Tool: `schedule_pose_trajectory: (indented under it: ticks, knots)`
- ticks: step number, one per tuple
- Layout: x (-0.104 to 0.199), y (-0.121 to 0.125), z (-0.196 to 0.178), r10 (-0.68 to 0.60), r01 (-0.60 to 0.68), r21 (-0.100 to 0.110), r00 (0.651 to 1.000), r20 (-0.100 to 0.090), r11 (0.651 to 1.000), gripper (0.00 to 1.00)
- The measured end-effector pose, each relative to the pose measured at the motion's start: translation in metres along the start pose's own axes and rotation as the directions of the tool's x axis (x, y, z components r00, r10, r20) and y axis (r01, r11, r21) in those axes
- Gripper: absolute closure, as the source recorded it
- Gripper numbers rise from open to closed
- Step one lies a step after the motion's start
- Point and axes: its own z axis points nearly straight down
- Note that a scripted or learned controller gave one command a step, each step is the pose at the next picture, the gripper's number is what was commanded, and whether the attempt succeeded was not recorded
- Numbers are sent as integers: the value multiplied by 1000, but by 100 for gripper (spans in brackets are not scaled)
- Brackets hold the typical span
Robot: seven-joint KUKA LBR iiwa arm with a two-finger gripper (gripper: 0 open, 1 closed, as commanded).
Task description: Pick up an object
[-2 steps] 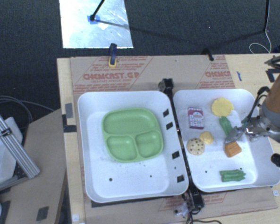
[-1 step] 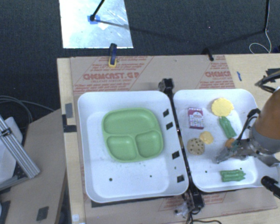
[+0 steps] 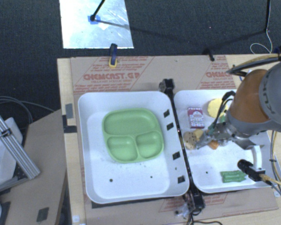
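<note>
My gripper (image 3: 205, 140) is low over the left part of the right bin (image 3: 216, 186), with the grey arm and its orange band reaching in from the right. A tan, speckled round item (image 3: 190, 139) lies right at the gripper's tip, by the bin's left wall. A small orange piece (image 3: 213, 146) sits just beneath the gripper's body. Behind them lie a pink-red packet (image 3: 195, 117) and a yellow object (image 3: 214, 107), the latter partly hidden by the arm. A green flat item (image 3: 233, 176) rests near the bin's front edge.
The left bin (image 3: 95, 183) holds a green divided plate (image 3: 132, 135). A black-clipped divider (image 3: 178, 140) separates the two bins. Both bins rest on a cardboard sheet (image 3: 128, 72), and a metal frame (image 3: 10, 151) stands at the far left.
</note>
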Motion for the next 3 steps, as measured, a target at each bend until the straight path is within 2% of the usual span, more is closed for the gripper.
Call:
schedule_pose_trajectory:
  ticks: [1, 2, 3]
  knots:
    - [2, 48, 0, 4, -4, 0, 1000, 1, 1000, 0]
    - [1, 47, -11, 5, -5, 0, 1000, 0, 1000, 100]
    - [64, 28, -101, 4, -4, 5, 1000, 0, 1000, 100]
